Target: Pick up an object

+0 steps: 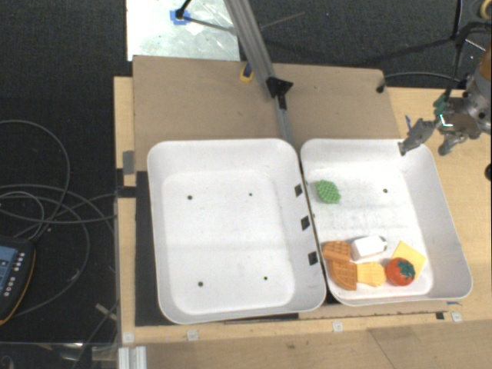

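From above, the gripper (432, 139) hangs at the far right corner of the right bin (430, 177), its two fingers spread apart with nothing between them. Well apart from it, along the bin's near edge, lies a cluster of toy foods: a brown waffle (340, 264), a white block (368, 247) touching it, an orange piece (371, 274), a yellow cheese wedge (410, 254) and a red tomato (399, 272). A green knobbly object (328, 192) sits alone near the bin's left wall. The left bin (161, 229) stands beside it.
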Motion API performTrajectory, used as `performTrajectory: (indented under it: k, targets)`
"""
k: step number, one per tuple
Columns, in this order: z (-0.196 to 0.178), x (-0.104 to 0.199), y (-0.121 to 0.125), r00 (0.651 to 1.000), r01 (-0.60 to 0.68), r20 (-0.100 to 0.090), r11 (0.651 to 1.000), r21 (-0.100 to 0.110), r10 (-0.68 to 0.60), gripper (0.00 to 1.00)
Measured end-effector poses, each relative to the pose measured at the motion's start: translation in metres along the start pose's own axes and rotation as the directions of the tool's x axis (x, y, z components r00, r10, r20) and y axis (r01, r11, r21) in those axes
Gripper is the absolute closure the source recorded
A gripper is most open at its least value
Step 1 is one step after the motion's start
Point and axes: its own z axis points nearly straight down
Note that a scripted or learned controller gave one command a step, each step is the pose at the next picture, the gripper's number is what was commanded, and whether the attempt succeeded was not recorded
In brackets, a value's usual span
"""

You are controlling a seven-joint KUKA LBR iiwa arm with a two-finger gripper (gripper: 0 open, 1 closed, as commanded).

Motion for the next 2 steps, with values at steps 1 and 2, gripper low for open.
performTrajectory:
  k: [1, 2]
  targets:
    - [-0.002, 0.0, 0.001, 1.0, 0.002, 0.002, 1.0, -0.004, -0.002, 0.0]
    - [0.052, 0.001, 0.011, 1.0, 0.002, 0.0, 1.0, 0.001, -0.002, 0.0]
